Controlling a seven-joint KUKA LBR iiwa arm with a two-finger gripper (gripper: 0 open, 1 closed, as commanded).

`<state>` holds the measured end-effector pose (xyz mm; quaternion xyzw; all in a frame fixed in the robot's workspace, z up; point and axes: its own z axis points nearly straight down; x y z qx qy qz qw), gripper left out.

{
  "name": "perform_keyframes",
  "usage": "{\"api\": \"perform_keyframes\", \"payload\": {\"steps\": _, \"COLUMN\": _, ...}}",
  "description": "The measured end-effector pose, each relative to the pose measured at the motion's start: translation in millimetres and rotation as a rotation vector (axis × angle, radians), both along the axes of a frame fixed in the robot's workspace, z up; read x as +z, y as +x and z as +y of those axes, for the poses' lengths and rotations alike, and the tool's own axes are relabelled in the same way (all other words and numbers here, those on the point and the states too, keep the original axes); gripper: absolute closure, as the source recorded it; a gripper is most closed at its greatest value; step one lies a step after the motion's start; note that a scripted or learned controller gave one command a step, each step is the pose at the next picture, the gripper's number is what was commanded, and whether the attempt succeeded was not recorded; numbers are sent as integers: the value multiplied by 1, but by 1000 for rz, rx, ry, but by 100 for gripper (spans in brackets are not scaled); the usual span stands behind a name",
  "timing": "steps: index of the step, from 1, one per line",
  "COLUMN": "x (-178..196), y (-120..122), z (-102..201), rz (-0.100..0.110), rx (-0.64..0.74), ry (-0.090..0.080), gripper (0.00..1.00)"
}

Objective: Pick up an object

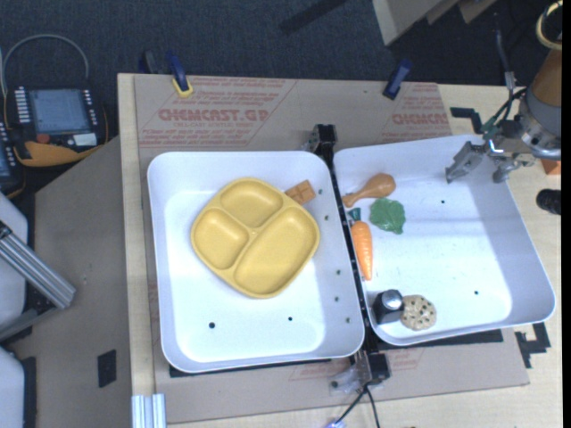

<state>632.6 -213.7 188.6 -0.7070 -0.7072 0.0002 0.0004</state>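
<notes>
Gripper [479, 161] hovered over right bin's [500, 257] far right corner, fingers spread wide, holding nothing. Pickable items clustered along that bin's left wall: drumstick [370, 188], green leaf [387, 214], carrot [361, 249], cookie [417, 312], well apart from gripper. Yellow divided plate [255, 236] sat in left bin [178, 310].

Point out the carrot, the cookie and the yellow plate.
carrot [361, 249]: camera view, middle of its orange body.
cookie [417, 312]: camera view, centre of its top.
yellow plate [256, 236]: camera view, ridge between its compartments.
</notes>
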Motion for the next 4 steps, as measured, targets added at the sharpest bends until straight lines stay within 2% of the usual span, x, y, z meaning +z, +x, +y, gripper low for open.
{"api": "perform_keyframes", "payload": {"steps": 1, "x": -43, "y": -3, "z": 5, "rz": 5, "rx": 1, "ry": 2, "gripper": 0}}
{"api": "perform_keyframes", "payload": {"steps": 2, "x": -82, "y": 3, "z": 9, "rz": -14, "rx": 7, "ry": 4, "gripper": 0}}
{"api": "perform_keyframes", "payload": {"steps": 3, "x": -95, "y": 10, "z": 13, "rz": -13, "rx": 6, "ry": 3, "gripper": 0}}
{"api": "perform_keyframes", "payload": {"steps": 4, "x": -80, "y": 13, "z": 11, "rz": -26, "rx": 7, "ry": -3, "gripper": 100}}
